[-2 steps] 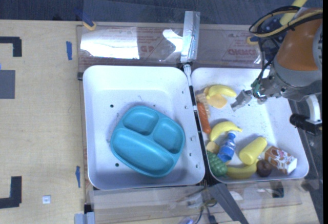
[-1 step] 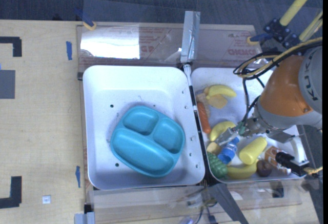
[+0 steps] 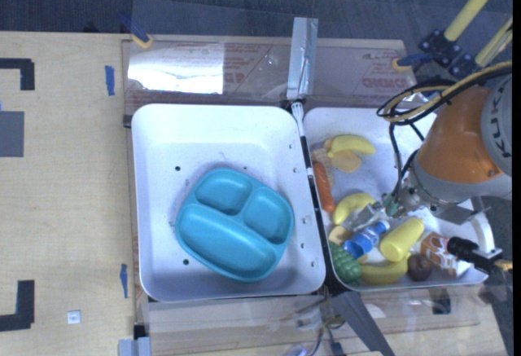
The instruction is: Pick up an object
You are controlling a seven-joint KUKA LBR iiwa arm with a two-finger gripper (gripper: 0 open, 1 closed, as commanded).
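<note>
Gripper (image 3: 389, 208) sits low in the right bin (image 3: 370, 120) clutter; finger state can't be told. It should isolate one item, e.g. the blue bottle (image 3: 365, 241), before closing.

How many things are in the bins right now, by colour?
Blue: 2, the divided plate and a small bottle
Yellow: 4, among them a banana
Orange: 1, carrot
Green: 1
Brown: 1
Total: 9, as far as the clutter shows

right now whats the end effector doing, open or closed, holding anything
end effector: low in the right bin among the toy food; open or closed cannot be told, no visible hold.
</note>
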